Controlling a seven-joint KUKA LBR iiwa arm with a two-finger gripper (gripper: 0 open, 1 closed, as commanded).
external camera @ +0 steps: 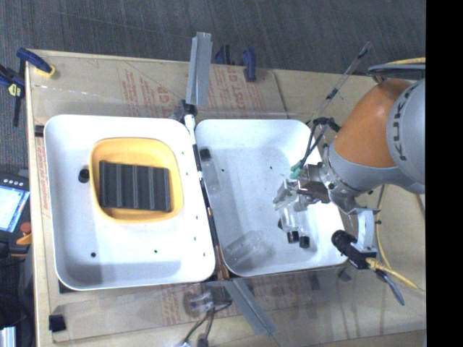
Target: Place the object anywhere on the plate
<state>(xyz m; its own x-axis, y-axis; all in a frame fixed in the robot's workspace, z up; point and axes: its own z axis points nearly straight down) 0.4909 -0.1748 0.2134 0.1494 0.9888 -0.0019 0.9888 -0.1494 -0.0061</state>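
You'll see the gripper over the right bin (fingers narrowly parted, nothing between), yellow plate left of it

The arm is grey with an orange band and dark lettering; thin green and black cables run to its metal tool.

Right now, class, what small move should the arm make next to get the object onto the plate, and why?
Probably slide the gripper toward the view's left, over the clear object. That object lies on the floor of the right bin, apart from the gripper, while the yellow plate sits in the left bin.
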